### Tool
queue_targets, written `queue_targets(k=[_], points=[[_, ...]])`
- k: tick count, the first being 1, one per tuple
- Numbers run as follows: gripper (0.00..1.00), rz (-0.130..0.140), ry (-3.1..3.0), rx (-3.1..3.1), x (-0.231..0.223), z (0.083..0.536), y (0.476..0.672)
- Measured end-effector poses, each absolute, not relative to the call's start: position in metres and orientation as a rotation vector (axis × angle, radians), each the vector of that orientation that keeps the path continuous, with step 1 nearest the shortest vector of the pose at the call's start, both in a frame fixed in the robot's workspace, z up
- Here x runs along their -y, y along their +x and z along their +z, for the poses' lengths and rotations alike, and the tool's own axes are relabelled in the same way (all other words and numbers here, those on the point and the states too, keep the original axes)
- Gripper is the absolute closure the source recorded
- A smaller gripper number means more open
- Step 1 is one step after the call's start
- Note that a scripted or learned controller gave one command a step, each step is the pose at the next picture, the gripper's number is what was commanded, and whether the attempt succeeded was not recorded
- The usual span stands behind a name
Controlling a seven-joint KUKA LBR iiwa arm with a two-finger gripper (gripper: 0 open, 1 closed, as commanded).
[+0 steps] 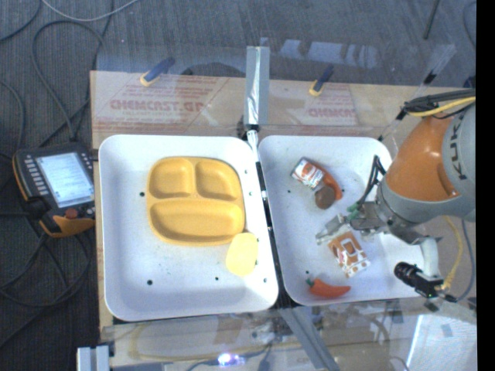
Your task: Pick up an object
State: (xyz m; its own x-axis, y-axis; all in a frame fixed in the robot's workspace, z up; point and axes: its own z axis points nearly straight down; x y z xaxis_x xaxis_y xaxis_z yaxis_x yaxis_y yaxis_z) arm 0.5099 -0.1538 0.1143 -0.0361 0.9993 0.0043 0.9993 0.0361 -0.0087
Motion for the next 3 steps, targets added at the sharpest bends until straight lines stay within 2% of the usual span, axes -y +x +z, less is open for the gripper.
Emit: queue_targets(k=[1, 2, 3], points=[[0.0, -0.007, -2.184, 2.276, 0.146, 0.089, 0.498], [1.0, -0.009, -2.183, 2.274, 0.145, 0.096, 0.499], [1.0, 0.011, -2.445, 1.967, 0.107, 0.204, 0.509]])
